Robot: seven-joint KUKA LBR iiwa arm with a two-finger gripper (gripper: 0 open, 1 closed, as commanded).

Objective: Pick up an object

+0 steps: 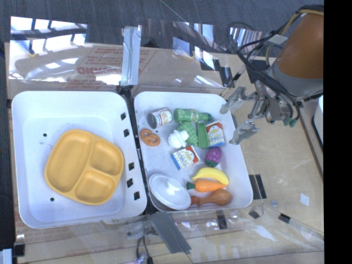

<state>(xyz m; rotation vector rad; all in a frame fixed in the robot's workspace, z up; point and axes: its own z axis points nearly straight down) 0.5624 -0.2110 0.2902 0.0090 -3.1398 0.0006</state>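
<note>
Gripper (237, 116) over right bin's (237, 164) right rim, fingers spread wide, holding nothing. Nearest toy: purple eggplant (213, 156) in right bin, axis unclear. Banana (210, 175) and carrot (208, 186) below lie left-right; carton (215, 134), green bottle (192, 116) above. Yellow tray (83, 166) in left bin (27, 114)

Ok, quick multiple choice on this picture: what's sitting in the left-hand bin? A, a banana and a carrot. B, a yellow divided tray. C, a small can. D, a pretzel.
B: the yellow divided tray lies in the left bin, while the banana, carrot, can and pretzel all lie in the right bin.
</note>
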